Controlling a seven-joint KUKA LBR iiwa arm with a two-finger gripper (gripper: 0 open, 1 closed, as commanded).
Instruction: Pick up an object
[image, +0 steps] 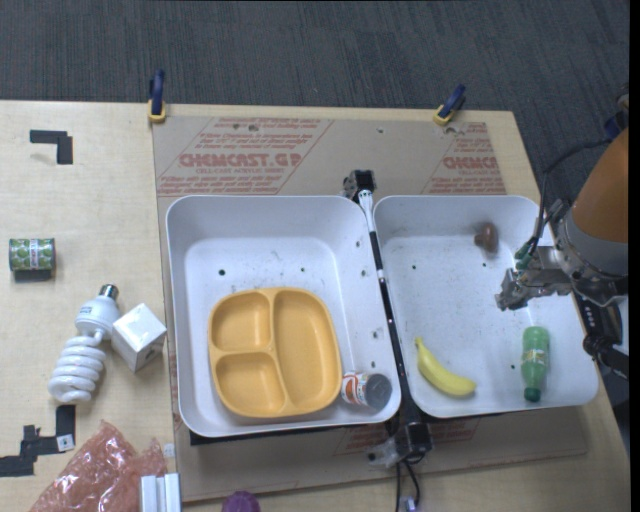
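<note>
Green plastic marks the nearest candidate: a small bottle (535, 363) lying in the right bin (440, 230), close to its right wall, with its long axis running roughly toward and away from the camera, cap end nearer the front rim. The pincer (520, 288) is seen just above it in the picture, toward the bin's back, low over the bin floor. Whether its fingers are spread or closed cannot be told, and nothing is seen held between them. A banana (444, 371) lies further left, a brown lump (486, 237) near the back. A yellow divided plate (274, 352) and a small can (366, 390) are held by the left bin (190, 290).
</note>
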